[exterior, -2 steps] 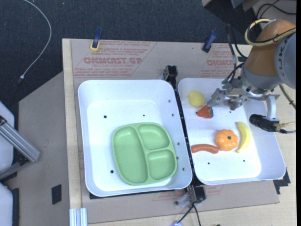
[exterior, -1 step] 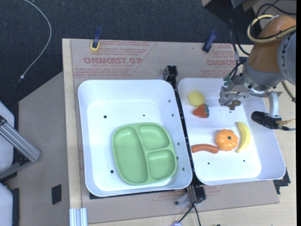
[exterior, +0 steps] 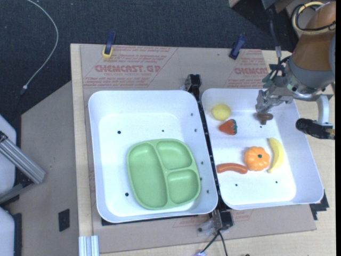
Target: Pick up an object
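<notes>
Green divided plate point(exterior: 163, 173) sits nearest the camera, in the near half of the left bin point(exterior: 106, 143), three compartments, nothing in them. Right bin point(exterior: 303, 180) holds the toy food: orange pumpkin point(exterior: 257, 158) near the middle, banana point(exterior: 275, 153) just beside it on the right and about touching it, sausage point(exterior: 232, 168) just left of the pumpkin and slightly nearer, one end close to the pumpkin's base. Farther back, strawberry point(exterior: 228, 126) with a lemon point(exterior: 221, 111) just behind it, the two nearly touching, both by the bin's left wall. Gripper point(exterior: 265, 116) is low over the far part of the right bin, arm point(exterior: 311, 47) coming in from the far right corner. Fingertips look close together, narrow gap, nothing visible between them; can't confirm contact with the bin floor. Nearest items to the gripper: strawberry and lemon, off to its left and clearly apart from it. Pumpkin and banana lie nearer the camera than the gripper, also apart. Two clamps point(exterior: 108, 44) on the board's far edge.
</notes>
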Controlling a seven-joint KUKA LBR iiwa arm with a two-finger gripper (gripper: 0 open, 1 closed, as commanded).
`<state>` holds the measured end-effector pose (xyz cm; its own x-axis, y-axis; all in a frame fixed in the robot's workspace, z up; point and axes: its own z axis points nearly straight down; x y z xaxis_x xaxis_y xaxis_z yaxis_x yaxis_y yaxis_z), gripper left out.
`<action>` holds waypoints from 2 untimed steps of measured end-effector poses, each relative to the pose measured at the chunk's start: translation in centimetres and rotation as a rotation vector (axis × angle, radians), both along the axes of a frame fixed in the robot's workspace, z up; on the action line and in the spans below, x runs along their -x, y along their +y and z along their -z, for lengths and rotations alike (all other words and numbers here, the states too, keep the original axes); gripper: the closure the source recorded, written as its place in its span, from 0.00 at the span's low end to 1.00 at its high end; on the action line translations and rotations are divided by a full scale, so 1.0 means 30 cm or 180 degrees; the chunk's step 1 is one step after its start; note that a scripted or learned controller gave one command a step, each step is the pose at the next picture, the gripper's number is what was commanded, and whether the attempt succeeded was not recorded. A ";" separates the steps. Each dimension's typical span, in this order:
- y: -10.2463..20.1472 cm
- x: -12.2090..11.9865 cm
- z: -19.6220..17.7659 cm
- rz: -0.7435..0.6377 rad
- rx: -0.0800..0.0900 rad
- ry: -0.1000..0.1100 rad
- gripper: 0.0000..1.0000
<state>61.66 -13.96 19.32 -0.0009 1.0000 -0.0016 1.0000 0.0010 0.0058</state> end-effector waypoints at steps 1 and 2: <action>-0.011 -0.007 -0.216 0.0000 0.0004 -0.0011 1.00; -0.011 -0.010 -0.276 0.0000 0.0001 0.0002 1.00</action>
<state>61.97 -14.29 27.59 -0.0010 1.0000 -0.0018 1.0000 0.0010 0.0054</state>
